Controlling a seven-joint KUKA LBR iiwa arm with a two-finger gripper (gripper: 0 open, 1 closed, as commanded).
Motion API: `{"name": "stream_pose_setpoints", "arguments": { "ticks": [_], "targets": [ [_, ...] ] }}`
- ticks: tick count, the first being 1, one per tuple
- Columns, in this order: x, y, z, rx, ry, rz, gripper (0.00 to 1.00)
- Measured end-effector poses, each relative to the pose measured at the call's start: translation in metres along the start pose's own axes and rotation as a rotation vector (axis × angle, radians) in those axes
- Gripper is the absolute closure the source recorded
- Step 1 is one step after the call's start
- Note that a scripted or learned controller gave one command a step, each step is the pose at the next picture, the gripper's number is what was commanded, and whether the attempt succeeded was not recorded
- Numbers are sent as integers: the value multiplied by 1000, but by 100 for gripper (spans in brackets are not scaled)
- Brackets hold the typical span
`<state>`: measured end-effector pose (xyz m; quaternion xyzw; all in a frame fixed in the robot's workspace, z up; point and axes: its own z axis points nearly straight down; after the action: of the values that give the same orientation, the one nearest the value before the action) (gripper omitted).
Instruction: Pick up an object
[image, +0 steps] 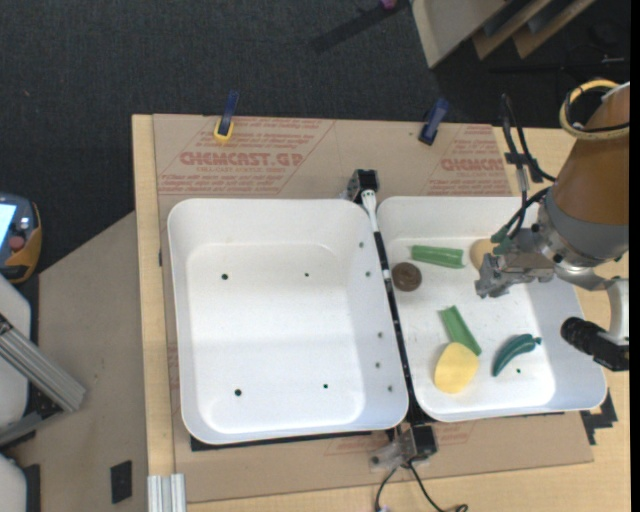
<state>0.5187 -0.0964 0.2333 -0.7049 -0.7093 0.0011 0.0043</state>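
Observation:
The right bin holds several small objects: a green block near the back, a brown round piece by the left wall, a green stick, a yellow lump, and a dark green curved piece. A tan object peeks out just left of the gripper. My gripper hangs over the right bin's back right part, above bare bin floor, right of the green block. Nothing shows between its fingers.
The left bin sits beside the right one, a black divider between them. Blue clamps hold the cardboard base at the back. A black fixture juts in at the right rim.

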Motion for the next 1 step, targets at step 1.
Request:
{"name": "stream_pose_setpoints", "arguments": {
  "ticks": [1],
  "targets": [
    [85,-41,-44,-7,-3,1,100]
  ]
}}
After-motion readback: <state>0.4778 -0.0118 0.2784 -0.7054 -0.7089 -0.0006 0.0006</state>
